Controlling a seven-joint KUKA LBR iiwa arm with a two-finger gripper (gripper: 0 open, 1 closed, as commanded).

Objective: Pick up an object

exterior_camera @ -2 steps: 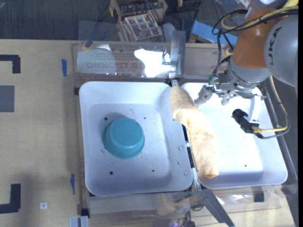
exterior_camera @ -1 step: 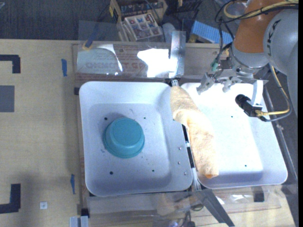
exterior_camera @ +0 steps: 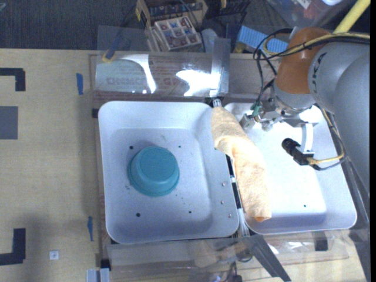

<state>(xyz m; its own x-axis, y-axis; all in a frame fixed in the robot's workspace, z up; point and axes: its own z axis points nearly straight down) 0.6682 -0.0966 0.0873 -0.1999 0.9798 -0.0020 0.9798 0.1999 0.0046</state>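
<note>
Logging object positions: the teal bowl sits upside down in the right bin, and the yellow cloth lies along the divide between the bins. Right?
One thing is wrong: the teal bowl sits in the left bin, not the right bin. The camera view shows this. It does appear upside down, and the yellow cloth does lie along the divide between the bins.

Just left of the tool (exterior_camera: 262,120) an orange cloth (exterior_camera: 247,169) lay draped along the divide between the bins, blocking low passage leftward, while beyond it the left bin (exterior_camera: 111,157) held a teal bowl (exterior_camera: 154,170) amid bare floor.
</note>
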